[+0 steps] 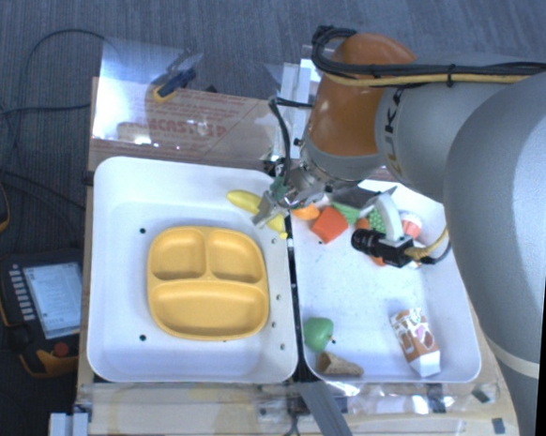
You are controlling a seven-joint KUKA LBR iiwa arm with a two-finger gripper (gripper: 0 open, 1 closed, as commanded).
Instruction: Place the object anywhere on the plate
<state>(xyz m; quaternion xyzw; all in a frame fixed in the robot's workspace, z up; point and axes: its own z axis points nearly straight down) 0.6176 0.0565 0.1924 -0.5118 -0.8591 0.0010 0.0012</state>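
A yellow divided plate [209,283] lies in the middle of the left bin [124,201]. My gripper [276,206] hangs over the divide between the two bins, just beyond the plate's far right corner. It is shut on a yellow banana [244,201]. One end of the banana sticks out to the left over the left bin, and the other end shows below the fingers.
The right bin [454,311] holds an orange block [330,225], a green piece [345,211] and a white-and-green item [384,212] near the gripper. At its front are a green ice-cream cone [323,343] and a small carton [416,340].
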